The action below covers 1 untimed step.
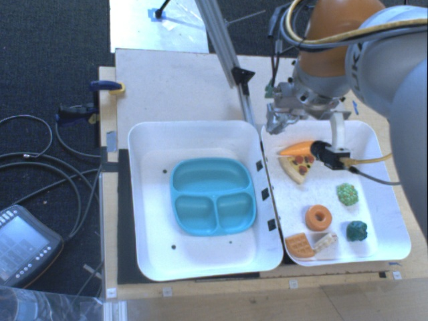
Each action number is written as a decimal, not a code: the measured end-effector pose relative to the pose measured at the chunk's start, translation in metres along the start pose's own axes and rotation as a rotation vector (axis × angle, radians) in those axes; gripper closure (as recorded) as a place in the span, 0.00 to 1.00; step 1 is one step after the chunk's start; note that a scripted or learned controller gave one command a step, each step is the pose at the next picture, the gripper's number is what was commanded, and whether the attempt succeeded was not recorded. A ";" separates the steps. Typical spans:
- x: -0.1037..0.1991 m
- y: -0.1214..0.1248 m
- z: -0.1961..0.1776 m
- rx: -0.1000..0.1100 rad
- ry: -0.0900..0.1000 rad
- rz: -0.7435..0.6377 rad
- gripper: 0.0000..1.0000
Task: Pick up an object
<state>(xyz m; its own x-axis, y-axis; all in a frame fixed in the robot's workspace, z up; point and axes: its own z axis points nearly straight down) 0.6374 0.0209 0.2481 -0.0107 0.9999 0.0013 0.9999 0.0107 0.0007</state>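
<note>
Here, the claw (275, 124) hangs over the far left corner of the right bin (376, 179), close to the wall that it shares with the left bin (144, 199). From this angle I cannot tell whether the claw is spread or pressed together. The grey arm (388, 52) comes in from the right, with its orange band above the wrist.

The things to pick all lie in the right bin. Nearest the claw is an orange wedge (297, 148), just on the near side of it, and a pizza slice (299, 168) lies touching the wedge on its near side. Further right sits a light green bumpy ball (346, 194). Nearer still is an orange donut (318, 217), with a dark green lump (356, 231) to its right. In the near left corner lies a waffle piece (300, 245), and a small beige piece (326, 240) lies right beside it.

The left bin holds a blue divided plate (214, 196), lying flat near its middle.

Both bins stand side by side on the pale counter (174, 85). A blue and yellow clamp (107, 86) grips the counter's far left edge.
</note>
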 end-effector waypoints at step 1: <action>0.053 0.018 0.016 -0.001 0.001 0.000 1.00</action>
